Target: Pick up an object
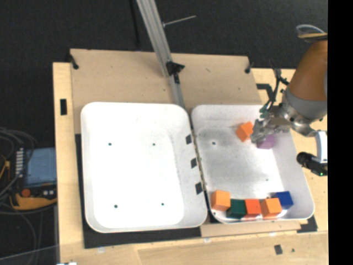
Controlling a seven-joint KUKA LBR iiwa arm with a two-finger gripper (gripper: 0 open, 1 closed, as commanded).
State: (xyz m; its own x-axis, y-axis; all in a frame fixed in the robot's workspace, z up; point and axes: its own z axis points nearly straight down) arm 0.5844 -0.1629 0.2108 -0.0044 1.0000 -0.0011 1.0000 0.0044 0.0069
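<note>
Purple block (267,142): upper right part of the right bin (237,164), partly under the pincer.
Pincer (263,130): low over that block; whether it grips, I cannot tell.
Orange block (245,131): just left of the pincer.
Front edge: orange, green, orange, orange and blue blocks in a row (252,205).
Left bin (138,164): beside it on the bench (215,76).

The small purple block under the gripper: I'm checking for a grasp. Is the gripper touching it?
Cannot tell. In the camera view the gripper overlaps the top of the small purple block, hiding any contact or gap.
</note>
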